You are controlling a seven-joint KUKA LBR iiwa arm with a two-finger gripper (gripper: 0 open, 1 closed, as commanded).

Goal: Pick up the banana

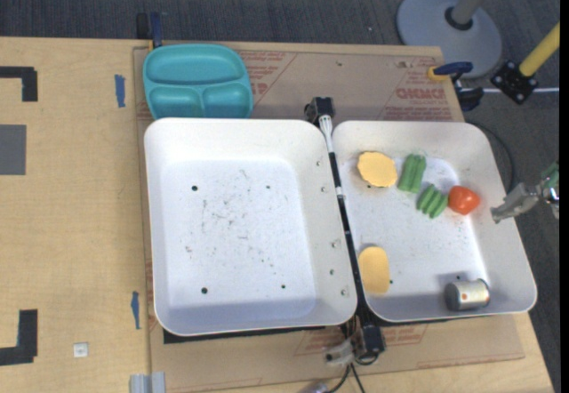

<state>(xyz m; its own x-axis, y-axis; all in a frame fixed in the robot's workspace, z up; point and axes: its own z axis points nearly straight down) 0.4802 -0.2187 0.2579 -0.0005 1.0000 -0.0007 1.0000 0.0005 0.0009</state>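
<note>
The banana (373, 268) is a short yellow oblong piece lying in the right bin (507, 244), near its left wall and towards the front. My gripper (508, 207) reaches in from the right edge of the view, over the right bin's right rim. It sits just right of a red tomato (462, 199) and far from the banana, to the banana's right and further back. Nothing shows in the gripper.
The right bin also holds a round yellow piece (377, 169), two green vegetables (412, 173) (431, 201) and a silver can (468, 293) at the front right. The left bin (160, 204) lies alongside. A teal divided tray (197, 80) stands behind it.
</note>
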